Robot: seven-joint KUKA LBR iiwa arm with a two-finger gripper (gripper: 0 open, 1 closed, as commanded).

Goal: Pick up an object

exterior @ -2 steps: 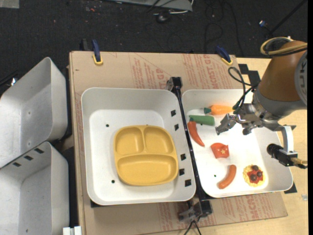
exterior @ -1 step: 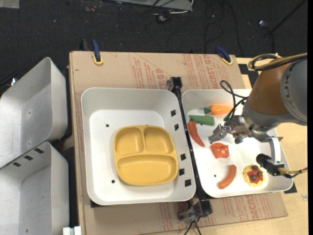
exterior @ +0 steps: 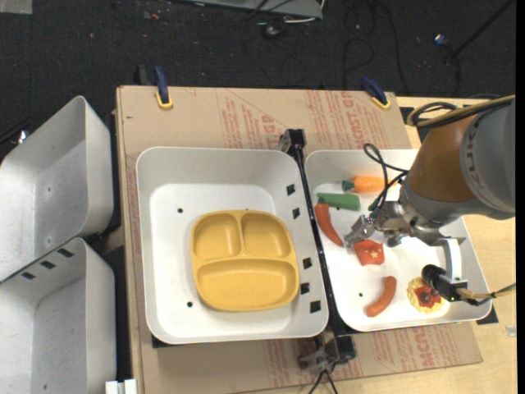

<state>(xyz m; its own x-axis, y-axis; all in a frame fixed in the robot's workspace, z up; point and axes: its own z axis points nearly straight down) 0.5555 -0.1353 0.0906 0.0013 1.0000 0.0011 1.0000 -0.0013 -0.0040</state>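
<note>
Beside hand (exterior: 367,230): red block (exterior: 370,253), seemingly plastic.

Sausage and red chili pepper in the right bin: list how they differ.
The sausage is short, stubby and orange-brown; the red chili pepper is longer, thinner and deeper red. The sausage lies near the bin's front edge, beside the small pizza toy; the chili pepper lies along the bin's left wall, below the green piece. Both are curved toy foods lying flat in the right bin.
</note>
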